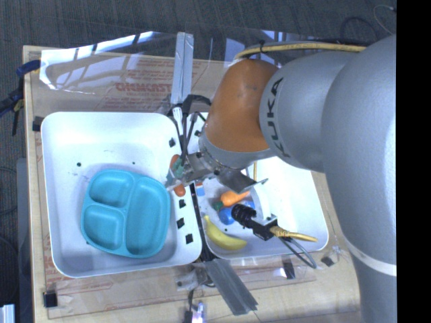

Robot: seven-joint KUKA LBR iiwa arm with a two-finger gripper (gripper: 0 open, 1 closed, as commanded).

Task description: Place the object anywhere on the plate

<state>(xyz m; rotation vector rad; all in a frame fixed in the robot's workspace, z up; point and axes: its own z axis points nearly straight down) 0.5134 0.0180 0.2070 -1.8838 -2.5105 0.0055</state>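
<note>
I can't tell how the jaws stand; the gripper [180, 172] is tucked under the arm's orange band [242, 113], right over the wall between the two bins. The arm [337, 120] covers most of the right bin [316, 200]. There a banana [223, 237] and a carrot [236, 197] lie close together. The blue plate [126, 212] sits in the left bin [87, 147], with bare floor beyond its far side.
</note>
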